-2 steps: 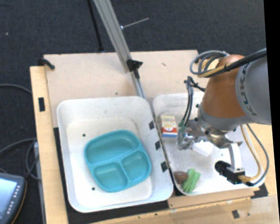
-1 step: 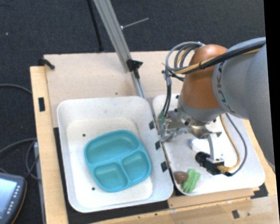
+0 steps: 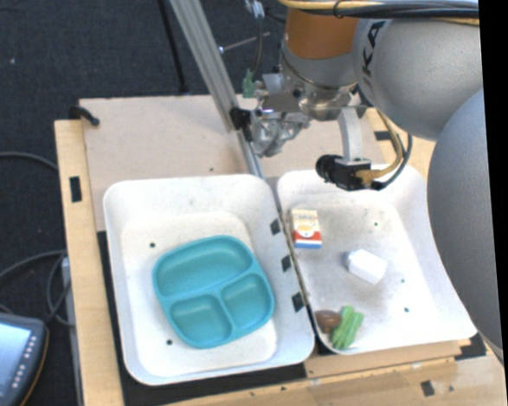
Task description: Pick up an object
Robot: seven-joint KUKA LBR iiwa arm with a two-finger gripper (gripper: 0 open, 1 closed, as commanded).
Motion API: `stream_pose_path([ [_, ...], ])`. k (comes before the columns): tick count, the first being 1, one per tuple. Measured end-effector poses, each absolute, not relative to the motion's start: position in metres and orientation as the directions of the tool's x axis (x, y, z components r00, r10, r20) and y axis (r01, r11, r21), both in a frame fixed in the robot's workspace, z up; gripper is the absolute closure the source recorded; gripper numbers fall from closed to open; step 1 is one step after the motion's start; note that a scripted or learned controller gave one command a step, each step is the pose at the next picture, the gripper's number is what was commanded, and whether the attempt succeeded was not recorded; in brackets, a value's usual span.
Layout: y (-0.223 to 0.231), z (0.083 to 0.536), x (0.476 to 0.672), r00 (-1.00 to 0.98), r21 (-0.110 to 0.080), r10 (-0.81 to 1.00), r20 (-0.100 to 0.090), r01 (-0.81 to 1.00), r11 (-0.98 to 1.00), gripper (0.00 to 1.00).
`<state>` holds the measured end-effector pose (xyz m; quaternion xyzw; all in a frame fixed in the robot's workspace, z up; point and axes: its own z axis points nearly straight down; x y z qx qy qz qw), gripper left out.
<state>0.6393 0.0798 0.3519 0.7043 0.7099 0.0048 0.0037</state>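
My gripper (image 3: 271, 136) hangs above the far edge of the bench, over the gap between the two bins, and nothing shows between its fingers. The right bin (image 3: 411, 221) holds a small red, white and blue carton (image 3: 305, 228) near its left wall. A white block (image 3: 365, 265) lies in the middle of that bin. A green object (image 3: 349, 326) and a brown one (image 3: 327, 319) lie together at its front left corner. A teal divided plate (image 3: 212, 289) lies in the left bin (image 3: 134, 223).
A slanted aluminium post (image 3: 214, 70) rises from behind the bins, right beside the gripper. The grey arm (image 3: 434, 55) covers the upper right. A handheld screen (image 3: 9, 362) and cables lie on the floor to the left.
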Motion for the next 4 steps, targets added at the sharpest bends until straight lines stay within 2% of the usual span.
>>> stream_pose_path([
  [1,0.073,0.359,0.638,-0.012,0.004,1.0,-0.006,1.0,0.012,1.0],
  [2,0.009,0.27,0.632,0.007,-0.008,1.0,-0.004,1.0,-0.007,1.0],
  [3,0.038,0.278,0.602,-0.004,-0.001,1.0,-0.001,1.0,0.004,1.0],
  [4,-0.042,0.283,0.681,0.005,0.007,1.0,-0.005,1.0,-0.005,1.0],
])
